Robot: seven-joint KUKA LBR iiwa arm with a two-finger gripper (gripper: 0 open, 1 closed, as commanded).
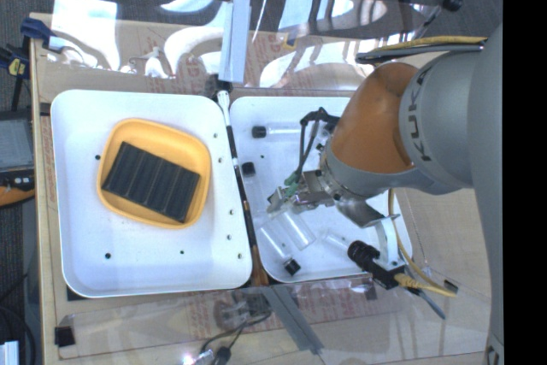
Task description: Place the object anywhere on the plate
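Observation:
A yellow plate (198, 156) lies in the left white bin (77, 252). A dark ribbed rectangular object (151, 181) rests flat on the plate, tilted slightly, covering most of its middle. My gripper (285, 199) is low over the middle of the right white bin (272, 117), well apart from the plate and the dark object. The grey arm with its orange band (376, 128) covers the bin's right half.
Small black pieces lie in the right bin (248, 169), (292, 267), with a small white-and-black piece (258, 132) near its top. Clear plastic items (286, 232) sit just below the gripper. A ridge between the bins (235, 184) separates them. Cables trail at the lower right.

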